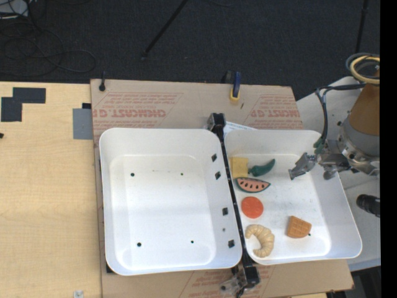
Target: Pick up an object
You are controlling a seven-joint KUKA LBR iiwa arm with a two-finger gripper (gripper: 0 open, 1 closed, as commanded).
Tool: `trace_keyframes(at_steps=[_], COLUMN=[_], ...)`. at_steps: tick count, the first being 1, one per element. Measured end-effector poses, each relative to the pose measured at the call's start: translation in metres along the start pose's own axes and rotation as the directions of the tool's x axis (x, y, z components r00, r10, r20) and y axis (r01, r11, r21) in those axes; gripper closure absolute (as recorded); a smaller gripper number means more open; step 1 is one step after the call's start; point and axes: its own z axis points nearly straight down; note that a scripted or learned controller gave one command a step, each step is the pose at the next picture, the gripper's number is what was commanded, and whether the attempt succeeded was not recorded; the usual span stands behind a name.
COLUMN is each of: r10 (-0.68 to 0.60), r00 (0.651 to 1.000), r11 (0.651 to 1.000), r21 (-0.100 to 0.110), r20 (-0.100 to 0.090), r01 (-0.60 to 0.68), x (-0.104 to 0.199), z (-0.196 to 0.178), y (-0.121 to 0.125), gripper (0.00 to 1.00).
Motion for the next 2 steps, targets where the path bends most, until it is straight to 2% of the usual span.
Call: trace_keyframes(at_steps=[1, 2], r10=[-0.002, -0.003], r00=[1.0, 1.0], r11=[1.0, 1.0], r21=[0.011, -0.006], r20=[-0.005, 0.007], r01=[0.002, 0.003], x=[0.034, 0.07], z=[0.11, 0.123], y=[0.006, 0.073], gripper=[0.0, 0.0])
